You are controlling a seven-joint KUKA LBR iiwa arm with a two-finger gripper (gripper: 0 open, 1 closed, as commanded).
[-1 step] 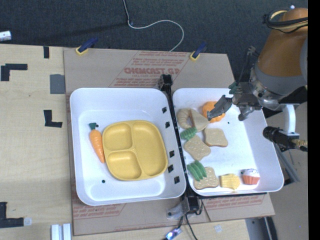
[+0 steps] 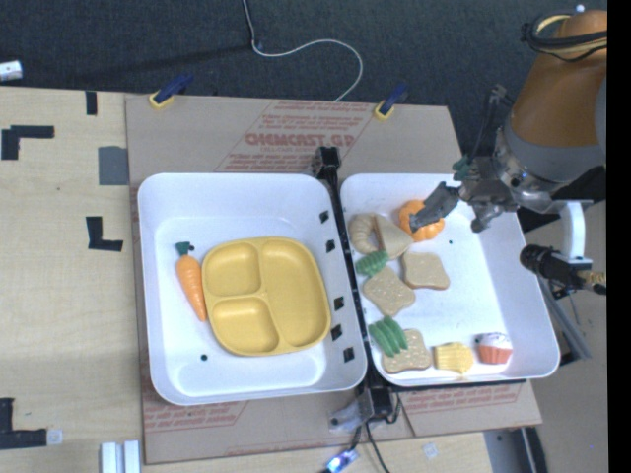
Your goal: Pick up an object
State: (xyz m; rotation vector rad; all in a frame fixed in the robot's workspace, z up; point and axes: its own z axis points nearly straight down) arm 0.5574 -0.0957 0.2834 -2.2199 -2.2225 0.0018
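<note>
My gripper [image 2: 457, 212] hangs over the far part of the right bin [image 2: 523, 304], and its two dark fingers stand apart, so it is open. An orange toy fruit [image 2: 424, 222] lies in the bin right beside the left finger [image 2: 435, 204], partly covered by it. Nothing shows between the fingers. Below it lie a croissant [image 2: 364, 232], two bread slices [image 2: 425, 271] [image 2: 386, 292], two green toy vegetables [image 2: 372, 262] [image 2: 387, 335], a cracker [image 2: 406, 354], a yellow piece [image 2: 454, 358] and a small cupcake [image 2: 493, 347].
The left bin [image 2: 168, 205] holds a yellow divided plate [image 2: 266, 294] and a toy carrot [image 2: 190, 280] by its left wall. A black divider [image 2: 335, 254] joins the two bins. A cable [image 2: 306, 47] runs behind the cardboard base.
</note>
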